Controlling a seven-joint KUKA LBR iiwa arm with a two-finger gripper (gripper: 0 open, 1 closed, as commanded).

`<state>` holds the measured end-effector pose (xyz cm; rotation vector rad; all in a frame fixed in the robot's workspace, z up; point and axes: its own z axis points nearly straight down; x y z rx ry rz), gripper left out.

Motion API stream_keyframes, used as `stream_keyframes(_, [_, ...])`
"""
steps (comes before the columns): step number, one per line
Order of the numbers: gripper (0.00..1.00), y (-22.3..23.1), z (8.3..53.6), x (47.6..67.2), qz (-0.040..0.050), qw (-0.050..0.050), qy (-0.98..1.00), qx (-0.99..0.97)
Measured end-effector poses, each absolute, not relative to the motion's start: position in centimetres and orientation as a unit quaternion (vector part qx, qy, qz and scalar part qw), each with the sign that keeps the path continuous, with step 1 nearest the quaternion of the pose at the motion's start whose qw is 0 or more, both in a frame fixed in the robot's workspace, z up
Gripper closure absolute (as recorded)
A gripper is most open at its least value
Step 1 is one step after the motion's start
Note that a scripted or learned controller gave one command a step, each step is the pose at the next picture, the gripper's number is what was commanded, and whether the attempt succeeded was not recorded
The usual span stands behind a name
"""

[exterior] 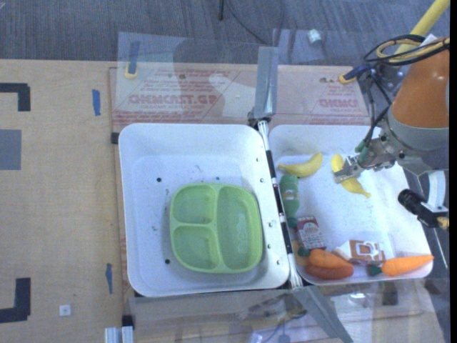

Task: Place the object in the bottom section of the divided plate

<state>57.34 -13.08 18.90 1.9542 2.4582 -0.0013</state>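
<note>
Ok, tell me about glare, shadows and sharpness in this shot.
Camera view: soft even light; pale reflections on the clear plastic sheet behind the bins; faint shadow around the green divided plate; slight softness overall, so labels on the small packets cannot be read.

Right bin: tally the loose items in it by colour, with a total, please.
Yellow: 2, a banana and a yellow piece under the gripper
Green: 1, a bottle
Orange: 2, carrots
Red and white: 2, small packets
Total: 7

The green divided plate sits in the left bin and is not counted.
</note>
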Motion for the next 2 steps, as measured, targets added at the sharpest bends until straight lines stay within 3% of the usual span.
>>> stream_keyframes(1, [1.0,-8.3,19.6,57.9,0.0002,0.001,0.812,0.584])
stream_keyframes(2, [1.0,-1.0,18.9,55.8,-0.0003,-0.001,0.801,0.598])
